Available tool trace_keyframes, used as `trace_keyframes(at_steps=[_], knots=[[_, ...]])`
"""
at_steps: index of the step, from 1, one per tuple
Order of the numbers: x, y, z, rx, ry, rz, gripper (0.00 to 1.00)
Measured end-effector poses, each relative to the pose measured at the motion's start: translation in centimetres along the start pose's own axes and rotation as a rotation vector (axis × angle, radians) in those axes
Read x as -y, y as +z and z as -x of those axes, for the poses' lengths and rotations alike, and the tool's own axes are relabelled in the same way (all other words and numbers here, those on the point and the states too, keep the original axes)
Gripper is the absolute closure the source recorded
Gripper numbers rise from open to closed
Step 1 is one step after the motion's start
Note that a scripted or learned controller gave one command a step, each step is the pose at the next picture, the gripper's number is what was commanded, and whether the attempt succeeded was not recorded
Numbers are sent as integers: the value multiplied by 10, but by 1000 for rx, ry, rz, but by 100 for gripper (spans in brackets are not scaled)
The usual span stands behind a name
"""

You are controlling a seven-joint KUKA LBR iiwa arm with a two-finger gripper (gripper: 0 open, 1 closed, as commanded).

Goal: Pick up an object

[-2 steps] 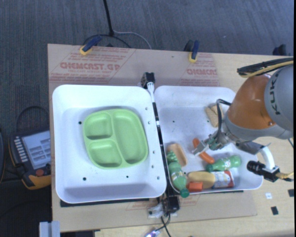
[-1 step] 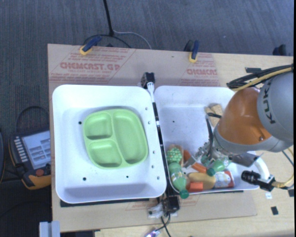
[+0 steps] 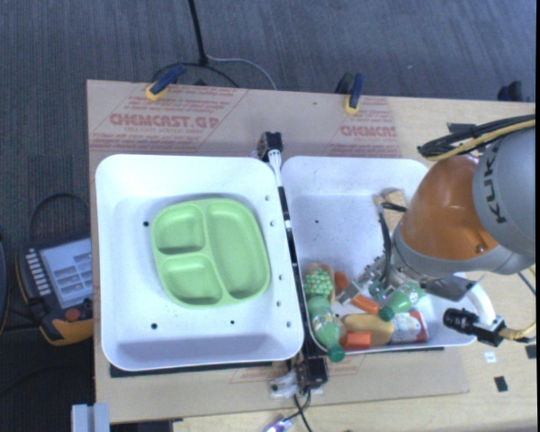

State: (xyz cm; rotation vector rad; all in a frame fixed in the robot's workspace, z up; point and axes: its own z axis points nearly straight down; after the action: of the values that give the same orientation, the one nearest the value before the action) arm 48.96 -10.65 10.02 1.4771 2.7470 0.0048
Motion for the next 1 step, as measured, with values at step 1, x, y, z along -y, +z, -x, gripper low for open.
trace_keyframes(at_steps=[1], knots=[[1,10,0,-5,-384,0,100]])
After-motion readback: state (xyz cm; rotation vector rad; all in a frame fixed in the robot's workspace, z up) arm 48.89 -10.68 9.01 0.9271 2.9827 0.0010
